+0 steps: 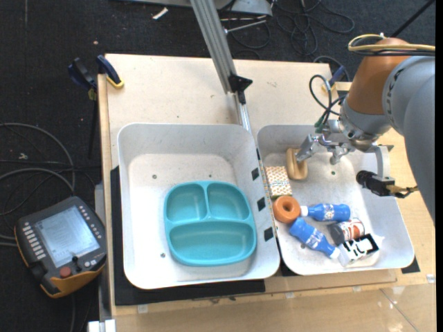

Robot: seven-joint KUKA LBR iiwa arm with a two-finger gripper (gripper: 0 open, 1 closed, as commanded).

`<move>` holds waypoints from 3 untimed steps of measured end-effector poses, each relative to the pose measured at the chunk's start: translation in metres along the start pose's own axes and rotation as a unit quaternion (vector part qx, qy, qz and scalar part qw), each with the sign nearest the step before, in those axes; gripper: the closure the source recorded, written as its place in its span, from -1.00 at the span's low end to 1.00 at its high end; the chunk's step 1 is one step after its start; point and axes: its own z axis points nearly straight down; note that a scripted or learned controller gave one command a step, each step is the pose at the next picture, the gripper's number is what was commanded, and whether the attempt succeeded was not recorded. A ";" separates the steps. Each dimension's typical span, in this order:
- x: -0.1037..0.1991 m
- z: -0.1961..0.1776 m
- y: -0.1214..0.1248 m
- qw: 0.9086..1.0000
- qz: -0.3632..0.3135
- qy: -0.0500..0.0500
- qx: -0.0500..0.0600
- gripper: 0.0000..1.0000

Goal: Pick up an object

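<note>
- The claw [320,149] hangs low in the right bin [400,216], at its far end, reaching in from the right; its two metal fingers are spread, with nothing between them.
- Nearest thing: the tan block [297,166], just beside the left finger, on the side away from the arm. It looks upright, though its long axis is hard to read.
- The patterned box [277,180] lies a little farther the same way, nearer the camera.
- The donut [286,208], two blue bottles [327,212] and a black-and-white piece [360,246] lie well apart from the claw, toward the near end.
- My judgement: the block is the likeliest target; a short shift away from the arm should straddle it.
</note>
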 end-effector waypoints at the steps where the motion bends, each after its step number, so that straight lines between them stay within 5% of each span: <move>1: 0.000 0.012 0.002 1.000 0.000 0.000 -0.003 -1.00; 2: 0.001 0.000 0.003 1.000 -0.001 -0.001 -0.005 1.00; 3: 0.009 -0.060 0.007 1.000 -0.002 0.000 -0.006 1.00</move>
